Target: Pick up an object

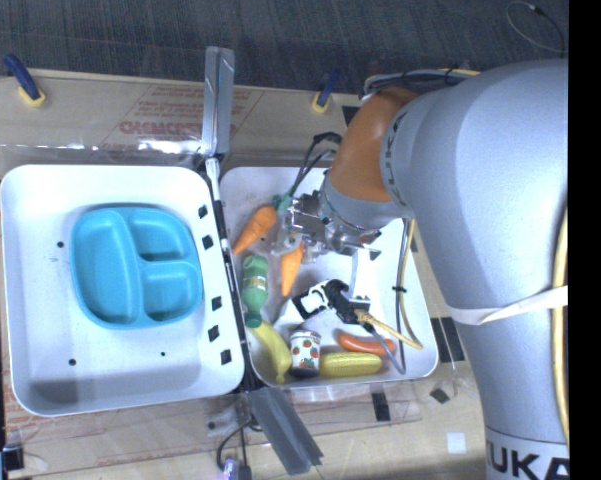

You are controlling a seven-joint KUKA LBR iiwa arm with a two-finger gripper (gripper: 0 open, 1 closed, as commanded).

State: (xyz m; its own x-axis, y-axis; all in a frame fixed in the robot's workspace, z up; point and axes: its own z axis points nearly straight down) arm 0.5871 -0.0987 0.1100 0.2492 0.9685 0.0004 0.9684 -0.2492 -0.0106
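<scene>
A robotics lab or test cell is indicated. An industrial arm (480,198) marked with maker's lettering is mounted at a table (100,108) covered in board held by blue clamps (25,80). Two white bins (40,368) are fixed side by side, cables (535,18) are run over dark carpet (280,8).

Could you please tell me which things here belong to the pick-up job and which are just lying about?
Part of the job:
gripper
carrots, candidates beside it
banana
small can
green bottle

Lying about:
blue divided tray in the left bin
blue clamps on the bench
</scene>
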